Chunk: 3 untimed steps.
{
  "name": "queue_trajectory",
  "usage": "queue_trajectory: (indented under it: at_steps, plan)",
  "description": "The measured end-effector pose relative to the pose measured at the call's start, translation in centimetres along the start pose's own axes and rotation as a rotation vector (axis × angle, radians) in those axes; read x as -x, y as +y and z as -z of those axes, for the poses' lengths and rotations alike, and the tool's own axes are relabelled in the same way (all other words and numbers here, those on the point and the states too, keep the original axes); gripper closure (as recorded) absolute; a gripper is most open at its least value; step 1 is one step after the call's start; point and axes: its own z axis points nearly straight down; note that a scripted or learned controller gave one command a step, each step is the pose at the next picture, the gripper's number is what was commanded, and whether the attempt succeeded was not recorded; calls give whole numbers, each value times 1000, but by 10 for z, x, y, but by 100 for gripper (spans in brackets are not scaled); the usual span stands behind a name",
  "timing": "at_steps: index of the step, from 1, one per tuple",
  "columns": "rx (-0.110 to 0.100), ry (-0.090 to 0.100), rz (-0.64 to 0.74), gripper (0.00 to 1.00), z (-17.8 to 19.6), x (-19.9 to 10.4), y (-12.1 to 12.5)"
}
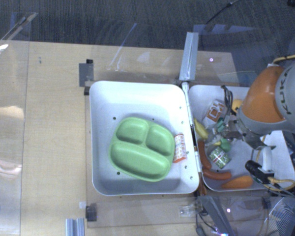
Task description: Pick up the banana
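Arm reaching in from the right, wrist bent low

The grey arm [290,90] with its orange band [262,98] slants down and leftward; the gripper [225,132] hangs at its end, pointing down, its fingers too cluttered and small to read

A pale green divided plate [141,149] is sitting in the white left bin [101,132] (the yellow banana [200,129] is showing right), beside an orange carrot [237,182].

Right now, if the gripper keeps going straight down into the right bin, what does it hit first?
Probably the small green can beneath the gripper, not the banana, which lies left by the bin wall; depth is unclear from above.
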Motion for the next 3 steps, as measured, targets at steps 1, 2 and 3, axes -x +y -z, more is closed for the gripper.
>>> queue_trajectory:
  at_steps: [1,2,3]
  plan:
    - [8,-6,152,0,-11,-17,47]
    - [14,-6,156,100,0,-19,50]
    - [-4,0,-239,100,83,-91,60]
